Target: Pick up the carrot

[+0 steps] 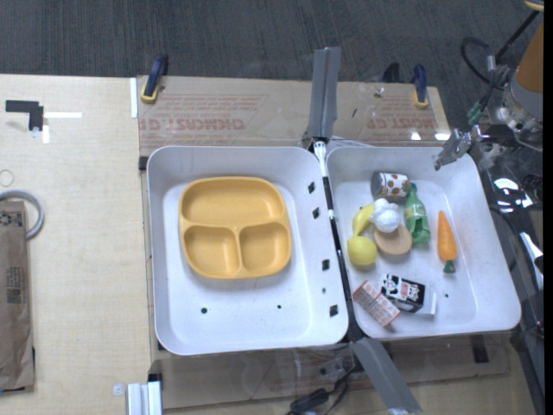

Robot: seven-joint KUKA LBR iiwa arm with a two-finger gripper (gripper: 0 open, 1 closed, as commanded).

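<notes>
since carrot lies right of green bottle | stiff, light, slick; midbody grasp advised | gripper state cannot be told

Dark grey carpet covers the floor beyond the bench. The bench top is pale wood, with a brown cardboard sheet lying at its far side, held by two blue-and-yellow clamps. A brown paper bag lies at the left edge, and black tape marks the wood
</notes>
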